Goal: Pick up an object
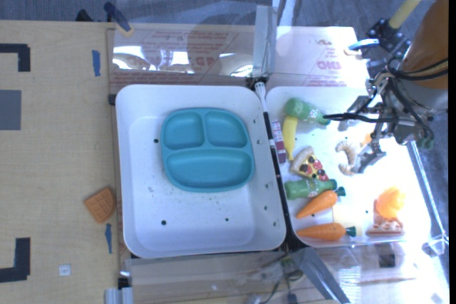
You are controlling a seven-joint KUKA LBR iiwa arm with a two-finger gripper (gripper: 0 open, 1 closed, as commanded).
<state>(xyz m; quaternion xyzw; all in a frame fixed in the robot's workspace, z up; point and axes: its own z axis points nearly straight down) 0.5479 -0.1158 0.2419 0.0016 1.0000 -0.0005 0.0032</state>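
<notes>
My gripper (pixel 360 139) hangs over the right bin (pixel 417 174), open, with nothing between its fingers. A pale curled toy (pixel 347 155) lies just below it, beside the lower fingertip (pixel 371 155). To the left lie a green bottle (pixel 303 110), a yellow banana (pixel 290 133), a pizza slice (pixel 310 166), a second green bottle (pixel 311 188) and two carrots (pixel 318 203) (pixel 324 231). An orange toy (pixel 389 201) and a small slice-shaped toy (pixel 385 227) sit at the bin's near right.
The left bin (pixel 135 174) holds a blue divided plate (pixel 206 149). A waffle-like toy (pixel 100 204) lies on the wooden bench to the left. Clear plastic walls (pixel 265 32) stand behind both bins.
</notes>
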